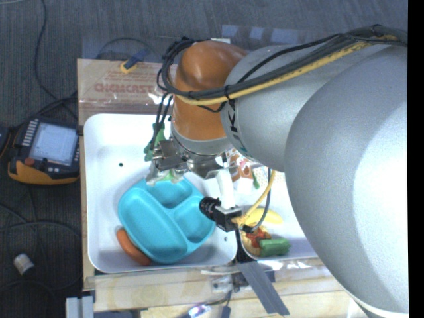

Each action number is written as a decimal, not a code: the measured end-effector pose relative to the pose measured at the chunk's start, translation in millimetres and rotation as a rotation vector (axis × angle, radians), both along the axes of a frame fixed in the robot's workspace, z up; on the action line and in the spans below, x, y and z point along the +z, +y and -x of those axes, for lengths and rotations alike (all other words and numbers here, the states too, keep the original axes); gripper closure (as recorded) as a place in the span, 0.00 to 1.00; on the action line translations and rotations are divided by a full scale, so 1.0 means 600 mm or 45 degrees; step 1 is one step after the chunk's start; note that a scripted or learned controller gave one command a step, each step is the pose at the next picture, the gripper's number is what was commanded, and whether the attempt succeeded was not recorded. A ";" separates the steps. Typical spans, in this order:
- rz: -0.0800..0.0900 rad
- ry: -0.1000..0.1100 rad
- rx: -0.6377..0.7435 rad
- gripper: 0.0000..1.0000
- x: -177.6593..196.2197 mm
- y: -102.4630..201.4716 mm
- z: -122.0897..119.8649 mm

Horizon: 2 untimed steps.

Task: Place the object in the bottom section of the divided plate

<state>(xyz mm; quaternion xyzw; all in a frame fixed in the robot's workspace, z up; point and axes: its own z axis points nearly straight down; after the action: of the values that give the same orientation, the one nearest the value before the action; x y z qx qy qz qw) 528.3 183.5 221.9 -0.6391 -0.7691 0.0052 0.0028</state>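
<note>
A light blue divided plate (165, 222) lies in the left white bin (101, 177), toward its front. My gripper (169, 169) hangs from the orange wrist band (199, 91) right over the plate's far section. A small green bit (174, 173) shows at the gripper's tip, above the plate's far edge; I cannot tell whether it is held. An orange object (128, 244) sticks out from beneath the plate's front left edge.
The right bin (298, 249) holds a bowl of toy food: a yellow banana (260, 216), a green piece (274, 246) and red bits. The grey arm covers most of the right side. A teach pendant (45, 151) lies on the floor at left, and a cardboard box (119, 85) lies behind the bins.
</note>
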 end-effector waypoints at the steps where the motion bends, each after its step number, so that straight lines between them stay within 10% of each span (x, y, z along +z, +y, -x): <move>1: 0.008 -0.004 -0.393 1.00 0.056 0.024 0.075; 2: 0.012 -0.006 -0.611 1.00 0.069 0.081 0.073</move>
<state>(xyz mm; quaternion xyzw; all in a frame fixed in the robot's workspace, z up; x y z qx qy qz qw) 484.6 232.3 263.4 -0.8036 -0.5952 0.0065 -0.0007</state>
